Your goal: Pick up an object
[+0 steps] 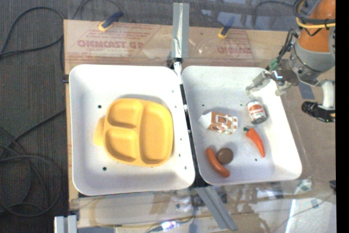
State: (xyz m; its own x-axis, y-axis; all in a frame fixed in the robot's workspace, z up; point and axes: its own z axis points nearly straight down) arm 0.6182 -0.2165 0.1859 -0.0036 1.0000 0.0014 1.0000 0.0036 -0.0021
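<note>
- Left of the frame: the left bin [82, 133] holds a yellow divided tray [139, 131] lying flat near its middle; three compartments show, two small ones on the left and a larger one on the right
- Centre: a grey divider strip [180, 30] runs up from the seam between the two bins; the brown bench [120, 43] shows behind them
- Right of centre: the right bin [283, 161] holds five things; a white and orange packet [222, 123] near its middle; below it a red sausage [217, 163] touching a dark brown ball [225, 155]; a small can [256, 112] to the right of the packet; an orange carrot [255, 141] just below the can
- Upper right: the tool [268, 80] hangs over the bin's upper right corner, fingers spread apart, nothing between them; the can lies near, below it
</note>
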